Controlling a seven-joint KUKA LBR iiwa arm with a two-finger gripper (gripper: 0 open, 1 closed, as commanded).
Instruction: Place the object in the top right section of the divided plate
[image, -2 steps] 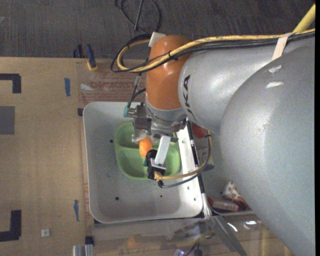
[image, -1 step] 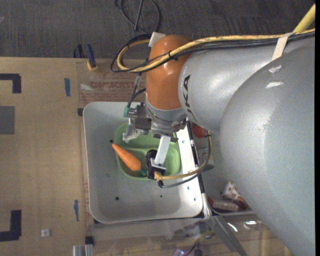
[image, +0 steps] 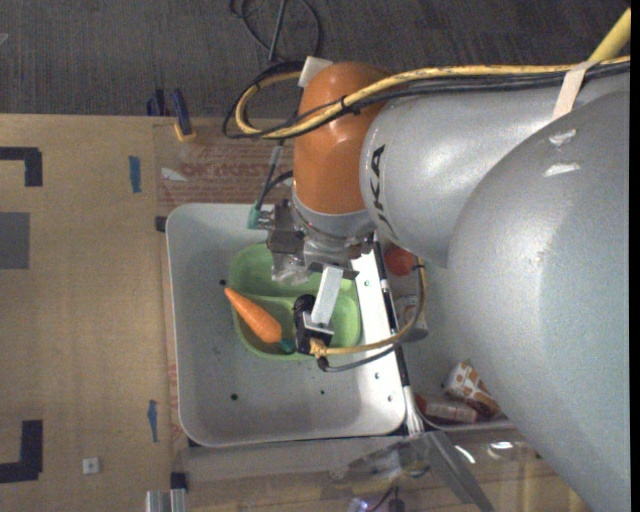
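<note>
1. Dark floor (image: 100, 40) along the top. Below it a tan surface (image: 80, 320) with blue tape strips (image: 135, 174) and black corner marks (image: 24, 166).
2. White bin (image: 280, 405) in mid-frame, near-square, rounded corners, floor mostly bare with a few small dark specks.
3. Green divided plate (image: 346, 318) in the upper half of that bin, toward its right wall. Dividers mostly hidden under the arm.
4. Carrot (image: 253, 315) lying slanted on the plate's left side. Pointed tip up-left at the plate's rim, green stub end down-right. Which section it lies in: cannot tell.
5. Grey arm (image: 520, 280) entering from the right, orange band (image: 335, 140) above the wrist, yellow cable along the top.
6. Gripper (image: 288, 262) hanging over the plate, just up-right of the carrot. Carrot not in it. Wide or narrow: cannot tell, underside hidden by the wrist.
7. Second bin (image: 400, 345) right of the first, largely covered by the arm. Red item (image: 400, 260) and a printed packet (image: 470, 385) visible inside it.
</note>
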